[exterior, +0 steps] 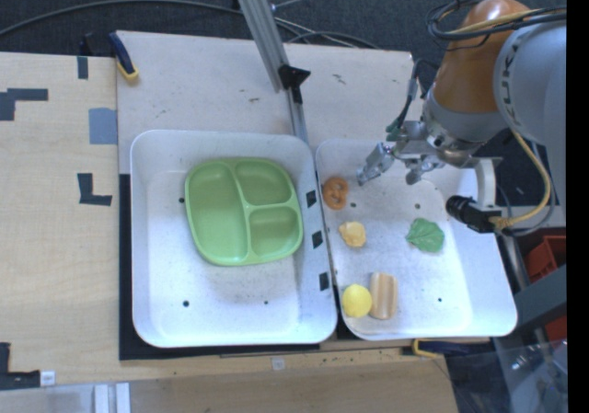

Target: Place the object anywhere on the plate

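A green divided plate [244, 210] lies in the left white bin [166, 310]. In the right bin [479, 301] lie several toy foods: an orange-brown round piece [335, 191], a yellow lumpy piece [352, 235], a green leafy piece [425, 235], a yellow ball [356, 300] and a tan roll [383, 295]. My gripper [394, 168] hangs over the upper part of the right bin, fingers spread open with nothing between them. It is right of the orange-brown piece and above the green leafy piece.
A slanted metal post [262, 20] rises from the back of the bench between the bins. A blue and yellow clamp [123, 57] sits at the board's back left corner. Cables run behind the bins.
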`<state>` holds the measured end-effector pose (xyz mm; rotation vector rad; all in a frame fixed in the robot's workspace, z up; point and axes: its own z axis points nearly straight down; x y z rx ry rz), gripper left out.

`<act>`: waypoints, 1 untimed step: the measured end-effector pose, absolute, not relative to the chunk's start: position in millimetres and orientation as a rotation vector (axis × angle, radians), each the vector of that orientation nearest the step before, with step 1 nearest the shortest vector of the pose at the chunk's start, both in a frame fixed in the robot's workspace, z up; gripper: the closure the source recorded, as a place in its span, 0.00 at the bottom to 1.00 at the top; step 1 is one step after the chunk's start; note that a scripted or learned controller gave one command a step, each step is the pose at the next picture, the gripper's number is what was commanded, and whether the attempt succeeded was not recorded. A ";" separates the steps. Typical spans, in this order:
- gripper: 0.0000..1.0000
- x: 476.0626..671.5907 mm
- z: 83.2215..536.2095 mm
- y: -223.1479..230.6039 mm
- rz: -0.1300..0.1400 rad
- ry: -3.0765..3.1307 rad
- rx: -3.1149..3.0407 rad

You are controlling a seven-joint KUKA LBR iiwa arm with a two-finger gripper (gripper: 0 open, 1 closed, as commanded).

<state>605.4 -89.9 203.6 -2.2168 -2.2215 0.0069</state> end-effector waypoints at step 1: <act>0.00 605.8 159.6 -89.3 0.008 -2.221 -2.216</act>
